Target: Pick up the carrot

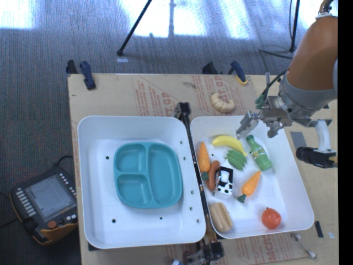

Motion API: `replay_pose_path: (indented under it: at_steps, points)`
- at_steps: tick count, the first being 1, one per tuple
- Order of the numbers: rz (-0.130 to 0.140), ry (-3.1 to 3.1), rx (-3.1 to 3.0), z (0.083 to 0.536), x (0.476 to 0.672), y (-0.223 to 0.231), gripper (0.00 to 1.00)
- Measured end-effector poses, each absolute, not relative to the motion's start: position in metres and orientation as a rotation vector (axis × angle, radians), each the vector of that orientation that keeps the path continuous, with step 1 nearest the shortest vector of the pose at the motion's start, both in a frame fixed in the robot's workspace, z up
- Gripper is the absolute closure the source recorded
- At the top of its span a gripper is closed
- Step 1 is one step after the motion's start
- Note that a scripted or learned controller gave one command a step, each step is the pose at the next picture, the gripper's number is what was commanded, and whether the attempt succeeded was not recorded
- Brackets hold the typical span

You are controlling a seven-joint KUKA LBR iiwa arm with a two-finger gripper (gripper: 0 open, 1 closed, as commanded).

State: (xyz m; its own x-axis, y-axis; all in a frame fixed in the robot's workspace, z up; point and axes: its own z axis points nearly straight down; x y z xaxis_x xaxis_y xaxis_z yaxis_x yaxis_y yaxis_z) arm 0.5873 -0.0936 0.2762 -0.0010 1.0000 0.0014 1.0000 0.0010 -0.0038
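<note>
The end effector (259,125) is seen spread open with nothing grasped, above the right bin (300,197); the carrot (251,184) lies near its centre.

Small orange carrot (251,184) lies with open white floor to its right and below; crowded on its left by the black-and-white toy cow (224,183); green plastic bottle (259,153) and green pea pods (236,159) close above; round red tomato (271,218) well apart.
</note>
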Motion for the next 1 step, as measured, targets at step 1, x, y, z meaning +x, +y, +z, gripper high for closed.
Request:
replay_pose_path:
  at_steps: [1]
  points:
    - [0.005,-2.139,-2.292,0.1352,0.5172,-0.1171,0.00]
